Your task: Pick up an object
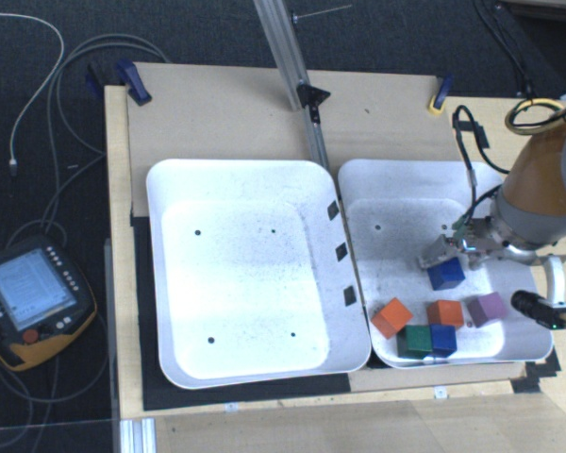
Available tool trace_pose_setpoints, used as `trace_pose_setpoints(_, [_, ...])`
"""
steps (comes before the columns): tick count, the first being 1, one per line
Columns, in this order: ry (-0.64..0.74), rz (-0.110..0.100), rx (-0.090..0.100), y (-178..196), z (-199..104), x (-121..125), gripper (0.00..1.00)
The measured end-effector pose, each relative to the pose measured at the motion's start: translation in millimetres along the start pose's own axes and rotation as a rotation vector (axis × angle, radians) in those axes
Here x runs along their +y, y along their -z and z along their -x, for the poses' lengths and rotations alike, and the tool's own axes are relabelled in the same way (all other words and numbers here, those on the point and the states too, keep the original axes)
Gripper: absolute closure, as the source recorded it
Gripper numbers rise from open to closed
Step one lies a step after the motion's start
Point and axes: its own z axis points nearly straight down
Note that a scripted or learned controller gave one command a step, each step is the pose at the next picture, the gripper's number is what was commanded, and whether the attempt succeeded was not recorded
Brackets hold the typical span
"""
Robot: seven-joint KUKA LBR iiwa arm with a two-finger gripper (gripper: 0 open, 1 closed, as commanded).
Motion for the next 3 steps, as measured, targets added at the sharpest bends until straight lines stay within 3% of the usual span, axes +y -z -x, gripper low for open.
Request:
trace_pose_setpoints(1, [0.001,0.000,0.000,11,-1,-1,1.00])
trace_pose_setpoints(2, [0.008,0.005,0.005,127,-112,36,1.00])
trace_pose_setpoints(3, [0.007,-0.010,0.007,99,-208,27,1.00])
